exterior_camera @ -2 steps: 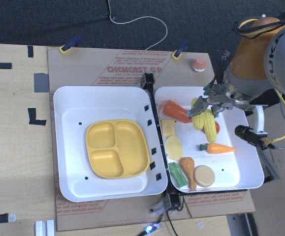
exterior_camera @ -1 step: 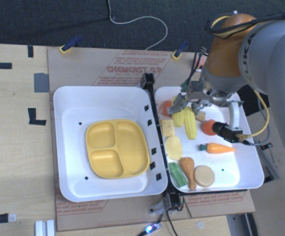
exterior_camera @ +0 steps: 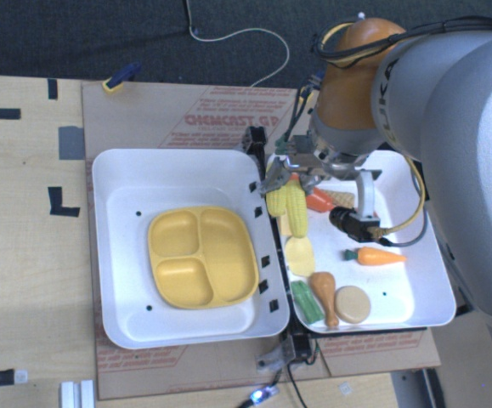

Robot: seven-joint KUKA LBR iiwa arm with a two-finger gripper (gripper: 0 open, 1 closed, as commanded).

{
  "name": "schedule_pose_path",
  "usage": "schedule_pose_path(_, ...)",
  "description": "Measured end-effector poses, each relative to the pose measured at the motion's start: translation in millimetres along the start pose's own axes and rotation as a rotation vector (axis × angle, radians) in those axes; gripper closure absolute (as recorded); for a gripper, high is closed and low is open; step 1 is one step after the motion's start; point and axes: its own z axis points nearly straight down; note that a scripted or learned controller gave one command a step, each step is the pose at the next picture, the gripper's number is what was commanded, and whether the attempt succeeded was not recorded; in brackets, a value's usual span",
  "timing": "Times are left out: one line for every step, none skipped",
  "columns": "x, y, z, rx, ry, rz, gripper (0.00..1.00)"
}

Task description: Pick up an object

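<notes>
My gripper [exterior_camera: 290,175] hangs over the far left part of the right bin [exterior_camera: 437,308], under the grey arm with its orange band. Directly below it lies a yellow corn cob [exterior_camera: 289,208], close against the bin's left wall. Whether the gripper touches the corn is hidden by the wrist. Also in this bin are a reddish-orange piece [exterior_camera: 319,201], a carrot [exterior_camera: 380,257], a pale yellow piece [exterior_camera: 299,254], a brown drumstick [exterior_camera: 324,295], a green piece [exterior_camera: 305,303] and a round tan disc [exterior_camera: 353,304].
The left bin [exterior_camera: 110,228] holds a yellow divided plate [exterior_camera: 201,256]. A black cable part [exterior_camera: 350,222] dangles from the wrist over the middle of the right bin. The bins sit on cardboard [exterior_camera: 220,117], with a white cable [exterior_camera: 237,34] behind.
</notes>
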Motion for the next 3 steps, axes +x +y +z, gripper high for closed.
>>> schedule_pose_path(46,27,-17,-0.003,0.000,0.000,1.00)
schedule_pose_path(71,29,-5,0.001,-0.001,0.003,1.00)
schedule_pose_path(69,24,-26,-0.002,-0.001,0.005,1.00)
